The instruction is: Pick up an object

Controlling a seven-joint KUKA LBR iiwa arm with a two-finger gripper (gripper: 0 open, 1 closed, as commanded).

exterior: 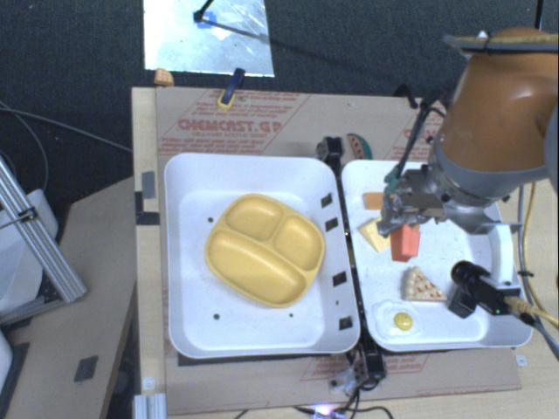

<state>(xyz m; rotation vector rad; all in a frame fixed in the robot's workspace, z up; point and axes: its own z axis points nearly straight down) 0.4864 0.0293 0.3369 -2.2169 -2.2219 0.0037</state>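
Camera view: the gripper [403, 219] hangs over the right bin [502, 343], right of centre in the frame, directly above a red block [405, 243]. Whether it is open or closed cannot be told. The block stands just below it in the frame, its long axis running up-down, touching a yellow cheese wedge [376, 235] on its left. A pizza slice [422, 285] lies lower right.

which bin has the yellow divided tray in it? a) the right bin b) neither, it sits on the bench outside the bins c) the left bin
c: the yellow divided tray lies inside the left bin, while the right bin holds small food pieces such as a pizza slice.
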